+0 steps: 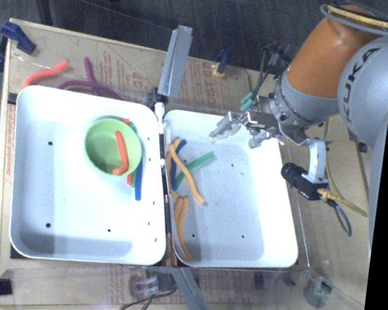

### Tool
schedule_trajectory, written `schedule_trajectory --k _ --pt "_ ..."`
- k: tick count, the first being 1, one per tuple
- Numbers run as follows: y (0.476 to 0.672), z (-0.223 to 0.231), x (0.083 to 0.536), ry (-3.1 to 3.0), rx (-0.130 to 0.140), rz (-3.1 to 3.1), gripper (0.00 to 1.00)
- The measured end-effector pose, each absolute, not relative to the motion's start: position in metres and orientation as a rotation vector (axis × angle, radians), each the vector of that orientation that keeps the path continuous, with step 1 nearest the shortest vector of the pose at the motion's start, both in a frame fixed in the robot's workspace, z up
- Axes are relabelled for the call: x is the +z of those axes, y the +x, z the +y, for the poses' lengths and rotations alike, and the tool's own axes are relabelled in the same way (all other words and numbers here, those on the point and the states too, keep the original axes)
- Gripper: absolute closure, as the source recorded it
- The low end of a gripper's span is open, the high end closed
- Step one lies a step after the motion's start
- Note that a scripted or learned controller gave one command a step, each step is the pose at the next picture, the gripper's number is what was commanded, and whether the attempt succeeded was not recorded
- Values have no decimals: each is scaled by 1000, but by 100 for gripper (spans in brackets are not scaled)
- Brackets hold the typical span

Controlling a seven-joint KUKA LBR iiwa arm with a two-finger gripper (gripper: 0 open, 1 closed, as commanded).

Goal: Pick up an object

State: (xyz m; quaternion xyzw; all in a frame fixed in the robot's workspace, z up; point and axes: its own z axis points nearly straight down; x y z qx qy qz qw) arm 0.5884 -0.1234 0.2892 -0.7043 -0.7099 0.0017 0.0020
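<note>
Orange rubbery strips point(184, 185), bent, in smooth white bin point(269, 231); metal claw point(240, 130) above, fingers spread, holding nothing.

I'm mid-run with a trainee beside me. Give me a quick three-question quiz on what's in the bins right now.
1. True or false: the green bowl sits in the right bin.
2. Which colour is the stick lying inside the bowl? A) blue B) red C) green
3. Where does the gripper hang relative to the right bin?

Key
1. False: it is in the left bin.
2. B: the red stick.
3. Over its far edge, apart from the orange sticks and the green stick near the bin's left wall.
</note>
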Motion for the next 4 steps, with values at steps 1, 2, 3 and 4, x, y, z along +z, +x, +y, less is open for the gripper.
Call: schedule_trajectory --k 1,2,3,4 --pt "625 -126 156 -2147 9 -2288 0" --pt "611 -130 94 -1892 -3 -2510 0" --pt "611 -131 104 -1886 2 -2511 100" --pt "623 -102 200 -1803 1 -2571 100"
